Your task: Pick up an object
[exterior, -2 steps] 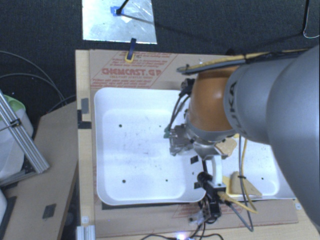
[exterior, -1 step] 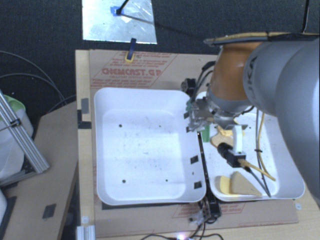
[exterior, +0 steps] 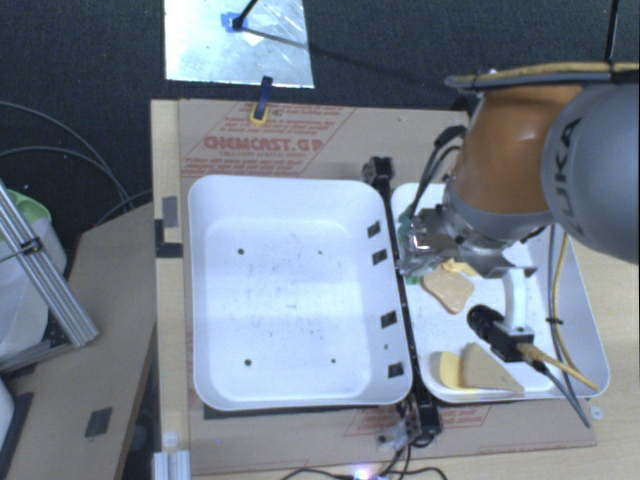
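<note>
The right bin (exterior: pixel 575 313) holds several small food-like pieces, probably toy food, and I judge all of them light and rigid, w/ smooth surfaces that can slip between metal fingers. The nearest to the arm is a tan piece shaped like a bread slice (exterior: pixel 449 290), lying flat just beside the wall between the two bins; because it is thin and flat, a grip across its short width, w/ fingers pushed down to the bin floor, seems the best approach, otherwise it may slide away. Near the front edge of the same bin lie a pale yellow piece (exterior: pixel 448 369) and a beige wedge (exterior: pixel 490 372), touching each other; the wedge is thicker, so probably easier to hold on its two flat sides. A small yellow bit (exterior: pixel 458 266) shows under the wrist, partly hidden. The gripper (exterior: pixel 420 243) sits low over the back-left part of the right bin, close to the dividing wall, but the orange-and-grey arm (exterior: pixel 520 158) covers it, so I cannot tell its state, and nothing is visibly held. The left bin (exterior: pixel 290 293) is a white tray w/ only small dark marks.
</note>
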`<move>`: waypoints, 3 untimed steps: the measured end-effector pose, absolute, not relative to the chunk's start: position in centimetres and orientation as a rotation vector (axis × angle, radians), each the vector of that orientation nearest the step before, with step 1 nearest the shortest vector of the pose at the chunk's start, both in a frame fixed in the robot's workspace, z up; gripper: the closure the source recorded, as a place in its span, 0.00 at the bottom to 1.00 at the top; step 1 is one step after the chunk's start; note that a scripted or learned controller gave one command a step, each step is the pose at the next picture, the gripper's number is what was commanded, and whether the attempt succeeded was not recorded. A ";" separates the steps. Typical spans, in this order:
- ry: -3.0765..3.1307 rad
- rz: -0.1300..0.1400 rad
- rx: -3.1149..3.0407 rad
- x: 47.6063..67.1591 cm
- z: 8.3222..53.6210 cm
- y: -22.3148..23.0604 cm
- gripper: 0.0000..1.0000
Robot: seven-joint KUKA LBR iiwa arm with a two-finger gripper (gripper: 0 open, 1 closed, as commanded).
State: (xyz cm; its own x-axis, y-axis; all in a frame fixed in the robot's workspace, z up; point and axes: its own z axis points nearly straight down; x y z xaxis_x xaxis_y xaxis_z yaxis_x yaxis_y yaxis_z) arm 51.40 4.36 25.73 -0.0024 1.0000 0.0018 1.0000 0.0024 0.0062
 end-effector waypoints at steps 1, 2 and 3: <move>2.215 0.008 2.220 48.7 31.7 0.2 1.00; 2.226 0.011 2.209 53.5 34.8 4.0 1.00; 2.228 0.017 2.205 60.8 39.9 10.7 1.00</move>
